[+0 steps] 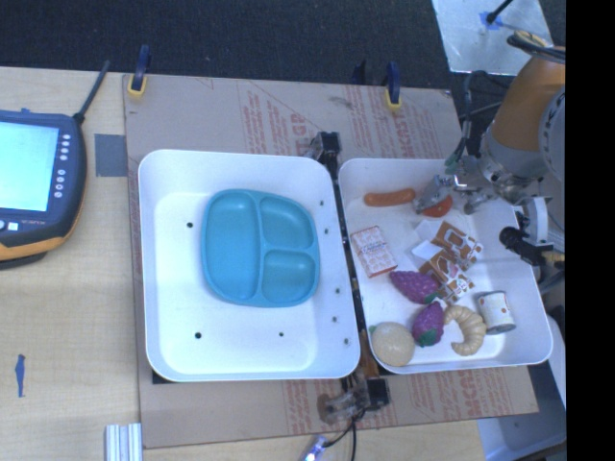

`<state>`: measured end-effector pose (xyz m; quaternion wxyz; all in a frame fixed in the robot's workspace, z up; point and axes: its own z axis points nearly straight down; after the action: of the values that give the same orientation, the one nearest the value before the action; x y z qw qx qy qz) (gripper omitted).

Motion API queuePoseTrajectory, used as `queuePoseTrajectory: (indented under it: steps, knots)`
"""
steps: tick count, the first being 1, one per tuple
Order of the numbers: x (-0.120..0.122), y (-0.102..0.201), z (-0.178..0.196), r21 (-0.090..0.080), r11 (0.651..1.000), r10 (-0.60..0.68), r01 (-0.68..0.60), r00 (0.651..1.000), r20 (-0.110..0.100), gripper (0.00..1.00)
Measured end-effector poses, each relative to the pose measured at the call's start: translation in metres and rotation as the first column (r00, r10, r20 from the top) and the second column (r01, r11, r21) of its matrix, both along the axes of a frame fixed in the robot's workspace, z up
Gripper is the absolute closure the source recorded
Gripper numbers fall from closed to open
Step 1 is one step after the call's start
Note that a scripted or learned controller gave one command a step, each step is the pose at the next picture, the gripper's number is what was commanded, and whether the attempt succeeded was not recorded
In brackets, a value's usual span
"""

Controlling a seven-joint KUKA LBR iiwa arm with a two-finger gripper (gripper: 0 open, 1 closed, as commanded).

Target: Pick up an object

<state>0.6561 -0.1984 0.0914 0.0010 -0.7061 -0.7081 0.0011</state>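
beside claw (452, 188), red hotdog (389, 198)

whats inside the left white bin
The left bin holds only a blue divided plate. The bin floor under the plate is covered.

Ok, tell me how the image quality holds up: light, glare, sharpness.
Camera view: even, soft light with faint shadows; the left bin and right bin glare near-white, washing out their rims; the blue tray reads clearly; small items like the croissant look soft; the gripper area is blurry.
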Motion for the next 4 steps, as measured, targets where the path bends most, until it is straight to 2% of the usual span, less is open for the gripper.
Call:
queuePoseTrajectory:
  steps: [2, 3, 4]
  knots:
    - [0.000, 0.042, 0.000, 0.001, 1.000, 0.003, -0.003, 1.000, -0.004, 0.00]
    - [0.000, -0.001, 0.000, 0.000, 1.000, 0.000, 0.000, 1.000, 0.000, 0.00]
    - [0.000, 0.027, 0.000, 0.000, 1.000, 0.002, -0.002, 1.000, -0.003, 0.00]
